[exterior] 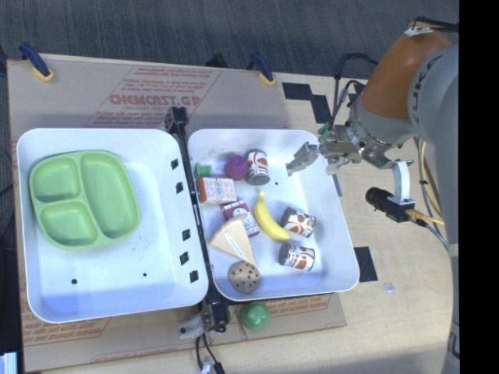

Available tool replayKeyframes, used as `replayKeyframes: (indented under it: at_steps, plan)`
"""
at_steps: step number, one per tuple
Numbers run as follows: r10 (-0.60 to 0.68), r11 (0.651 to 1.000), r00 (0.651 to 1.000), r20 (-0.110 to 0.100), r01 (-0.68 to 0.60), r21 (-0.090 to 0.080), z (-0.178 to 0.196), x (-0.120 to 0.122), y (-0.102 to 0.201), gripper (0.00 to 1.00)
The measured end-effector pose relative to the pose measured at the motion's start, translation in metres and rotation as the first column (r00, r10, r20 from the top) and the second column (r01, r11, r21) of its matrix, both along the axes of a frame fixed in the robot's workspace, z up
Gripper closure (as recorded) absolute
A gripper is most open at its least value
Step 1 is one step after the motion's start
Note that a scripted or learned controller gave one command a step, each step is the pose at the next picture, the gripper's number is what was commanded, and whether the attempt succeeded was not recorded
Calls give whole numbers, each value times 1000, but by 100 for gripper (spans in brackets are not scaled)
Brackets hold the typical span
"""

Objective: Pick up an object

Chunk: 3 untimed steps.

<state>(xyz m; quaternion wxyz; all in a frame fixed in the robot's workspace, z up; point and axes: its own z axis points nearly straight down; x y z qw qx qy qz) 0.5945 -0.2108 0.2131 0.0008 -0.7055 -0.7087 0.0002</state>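
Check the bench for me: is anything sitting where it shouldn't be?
Yes. A green ball lies outside both bins, on the cardboard just past the near rim of the right bin. The other small items lie inside that bin; the green tray sits in the left bin.

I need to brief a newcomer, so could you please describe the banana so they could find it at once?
Look at the right white bin, the one crowded with small items. Near its middle lies the banana, between the cheese wedge and a red-and-white can. It is the only long, curved, bright yellow piece there.
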Motion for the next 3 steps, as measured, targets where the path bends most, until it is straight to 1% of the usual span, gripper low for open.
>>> replayKeyframes:
  at_steps: [3]
  plan:
    - [0,1000,1000,0,0,0,0,0,0,0]
